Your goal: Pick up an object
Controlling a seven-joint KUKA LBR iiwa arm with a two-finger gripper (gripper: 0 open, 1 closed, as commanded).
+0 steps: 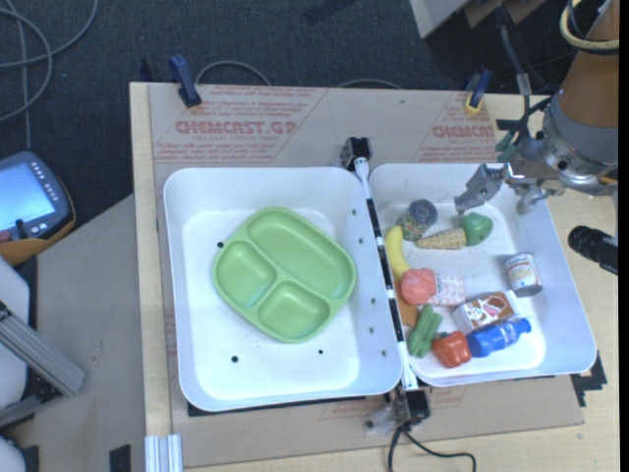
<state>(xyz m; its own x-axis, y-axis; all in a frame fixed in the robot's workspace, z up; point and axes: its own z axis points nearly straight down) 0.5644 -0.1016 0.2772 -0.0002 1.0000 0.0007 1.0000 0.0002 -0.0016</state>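
Camera view, read left to right: the left bin [197, 362] holds a green plate [285, 273] with three compartments, lying flat near its middle. Across the divider, the right bin [560, 347] carries the clutter. A banana [395, 251] lies along its left wall, with a pink ball [418, 285] just below it and green pods [425, 330] lower still. Further in sit a small grey can [422, 212], a corn cob [441, 240] lying flat, and a green pepper [477, 227] touching the cob's right end. Toward the near rim are a red tomato [451, 348], a blue bottle [499, 335] and a brown packet [484, 311], crowded together. A small tin [522, 272] stands apart on the right.

The claw [496, 187] hangs over the far right part of that bin, the arm coming in from the right. Its two fingers look spread, one on each side, though the slant and the dark cabling make that reading uncertain. Nothing sits between them.

So the pick is not yet done: no object is off the bin floor, and both closing and lifting remain. The likeliest target, by my judgement, is the pepper, which lies just below and slightly left of the claw, near but apart. The cob pressed against it could get nudged or caught in a grasp.
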